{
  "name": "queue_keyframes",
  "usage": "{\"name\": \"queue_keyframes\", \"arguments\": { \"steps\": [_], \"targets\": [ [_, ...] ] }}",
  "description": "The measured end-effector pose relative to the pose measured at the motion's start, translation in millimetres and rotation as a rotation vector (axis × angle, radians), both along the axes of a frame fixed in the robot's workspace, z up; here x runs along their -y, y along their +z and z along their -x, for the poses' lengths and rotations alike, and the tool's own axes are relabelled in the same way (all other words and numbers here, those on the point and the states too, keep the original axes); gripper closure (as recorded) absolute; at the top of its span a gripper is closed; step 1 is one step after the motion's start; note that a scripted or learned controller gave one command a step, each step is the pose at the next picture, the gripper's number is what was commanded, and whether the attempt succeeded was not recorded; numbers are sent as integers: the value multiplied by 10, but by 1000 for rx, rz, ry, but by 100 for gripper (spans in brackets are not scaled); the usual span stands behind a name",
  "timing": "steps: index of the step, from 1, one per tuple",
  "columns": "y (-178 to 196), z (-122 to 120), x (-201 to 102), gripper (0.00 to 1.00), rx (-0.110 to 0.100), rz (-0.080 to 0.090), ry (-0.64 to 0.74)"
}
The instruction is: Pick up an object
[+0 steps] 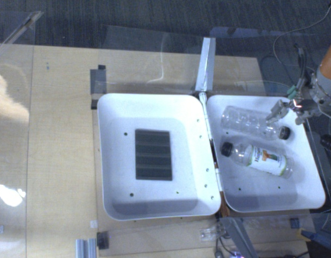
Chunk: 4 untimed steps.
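Left bin (111,144): a shallow white tray holding one dark ribbed rectangular pad (153,154) lying flat near its middle.

Right bin (310,192): holds two clear plastic bottles lying on their sides, one behind the other.

Far bottle (246,120): clear and unlabelled, its dark cap (284,133) pointing right, lying in the far half of the right bin.

Near bottle (259,157): clear with a white label printed in orange and green, dark cap pointing left, lying just nearer than the far bottle and apart from it or barely touching; I cannot tell which.

Arm (328,71): comes in from the right, its orange band at the right edge of the view.

Gripper (288,110): hangs over the far right corner of the right bin, above the cap end of the far bottle. Its fingers look spread, with nothing between them.

Step in hand: by my reading, the approach to a grasp on the far bottle.

Doing it well: come down with the fingers straddling the bottle's narrow width, not its length, and centre on the body, not the cap, since a smooth round bottle will likely roll or squirt out of an off-centre pinch.

Risk: the bin's far wall is close, so one finger may catch it.
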<state>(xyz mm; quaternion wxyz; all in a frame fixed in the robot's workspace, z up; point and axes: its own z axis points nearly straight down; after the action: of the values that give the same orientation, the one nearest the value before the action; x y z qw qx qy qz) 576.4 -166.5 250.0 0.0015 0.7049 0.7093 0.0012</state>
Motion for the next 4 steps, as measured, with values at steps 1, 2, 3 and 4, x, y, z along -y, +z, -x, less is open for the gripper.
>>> {"name": "queue_keyframes", "arguments": {
  "steps": [1, 2, 3, 4],
  "targets": [
    [117, -20, -13, 100, 6, 1, 6],
    [117, -20, -14, 0, 6, 1, 6],
    [-1477, 339, 175, 0, -1, 0, 146],
    [-1626, -467, 392, 0, 0, 2, 121]
  ]
}}
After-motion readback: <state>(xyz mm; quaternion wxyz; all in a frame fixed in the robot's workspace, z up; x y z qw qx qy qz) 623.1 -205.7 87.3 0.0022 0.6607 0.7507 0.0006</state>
